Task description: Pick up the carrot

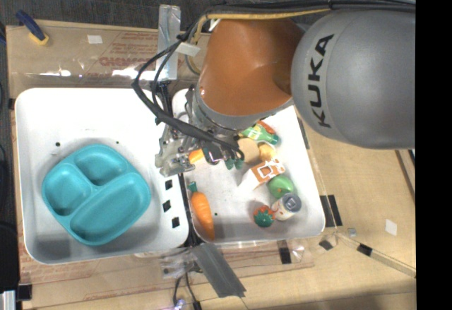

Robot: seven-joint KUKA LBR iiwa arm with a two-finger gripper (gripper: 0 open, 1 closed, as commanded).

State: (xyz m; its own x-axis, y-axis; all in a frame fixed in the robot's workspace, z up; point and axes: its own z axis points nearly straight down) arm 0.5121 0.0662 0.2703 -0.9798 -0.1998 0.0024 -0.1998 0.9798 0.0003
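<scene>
The arm [282, 68] leans in from the right and hangs low over the right bin [311, 181], its orange band and grey bulk hiding most of that bin's far half. The gripper [185, 155] sits just under the wrist, at the bin's left edge near the wall shared with the left bin [28, 160], tangled about with black cables; from here I cannot tell whether it is released or clenched, and nothing can be made out in it. The carrot [202, 211] lies in the near left corner of the right bin, against the left wall, lengthwise, green top pointing far. It looks free, a little nearer than the gripper. To its right is a cluster of small toy foods [277, 192], apart from it. In the left bin rests a teal plate [95, 192]. This looks like the approach: the next move needs a short shift nearward, then a descent straddling the carrot without catching the wall.
</scene>
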